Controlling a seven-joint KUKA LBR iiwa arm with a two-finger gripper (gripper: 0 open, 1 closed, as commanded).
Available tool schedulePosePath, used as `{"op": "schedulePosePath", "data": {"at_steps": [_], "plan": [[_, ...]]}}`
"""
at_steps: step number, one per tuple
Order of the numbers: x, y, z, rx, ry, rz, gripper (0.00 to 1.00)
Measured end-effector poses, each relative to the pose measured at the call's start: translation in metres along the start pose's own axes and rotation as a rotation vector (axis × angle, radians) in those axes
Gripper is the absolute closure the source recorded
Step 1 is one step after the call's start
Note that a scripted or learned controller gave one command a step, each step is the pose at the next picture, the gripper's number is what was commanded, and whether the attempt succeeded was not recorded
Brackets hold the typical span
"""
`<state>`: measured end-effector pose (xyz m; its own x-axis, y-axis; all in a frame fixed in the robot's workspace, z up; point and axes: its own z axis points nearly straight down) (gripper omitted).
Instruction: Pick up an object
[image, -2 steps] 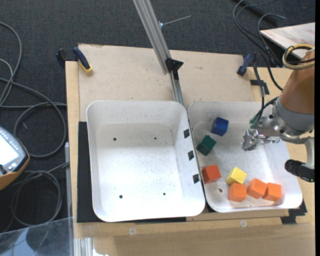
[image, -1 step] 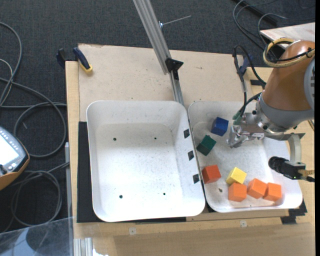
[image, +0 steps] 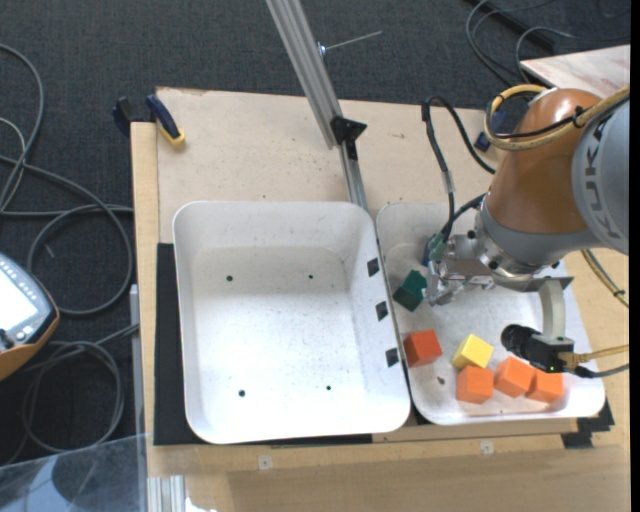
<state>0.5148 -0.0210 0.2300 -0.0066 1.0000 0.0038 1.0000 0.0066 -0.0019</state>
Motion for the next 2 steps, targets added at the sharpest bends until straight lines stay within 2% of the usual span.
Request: {"op": "schedulePosePath", "data": {"at_steps": [1, 2], "plan": [[0.056, -0.009, -0.009, -0.003, 0.0, -0.001, 1.0], [0.116, -0.012, -0.001, 0.001, -0.001, -0.001, 1.0]]}}
